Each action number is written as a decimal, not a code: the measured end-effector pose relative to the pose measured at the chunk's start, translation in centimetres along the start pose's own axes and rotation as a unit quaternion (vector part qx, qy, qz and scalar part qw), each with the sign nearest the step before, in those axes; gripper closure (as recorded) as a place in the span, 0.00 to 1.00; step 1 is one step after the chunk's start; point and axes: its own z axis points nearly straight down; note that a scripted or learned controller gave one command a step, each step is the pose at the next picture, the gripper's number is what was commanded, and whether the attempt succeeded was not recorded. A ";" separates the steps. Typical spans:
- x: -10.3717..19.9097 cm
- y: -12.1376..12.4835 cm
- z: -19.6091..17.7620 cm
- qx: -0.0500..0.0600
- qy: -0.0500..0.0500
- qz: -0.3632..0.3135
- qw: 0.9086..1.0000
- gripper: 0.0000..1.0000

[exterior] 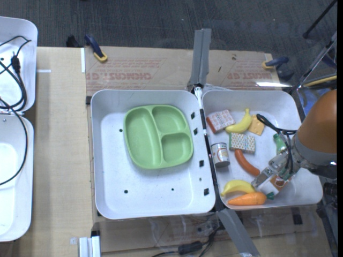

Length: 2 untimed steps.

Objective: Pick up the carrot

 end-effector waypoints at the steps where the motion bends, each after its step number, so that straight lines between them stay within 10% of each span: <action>1: -1.0 -0.9 0.8 0.001 0.000 -0.031 1.000 0.00; 2: 0.1 0.0 0.8 0.000 0.000 -0.053 0.999 0.00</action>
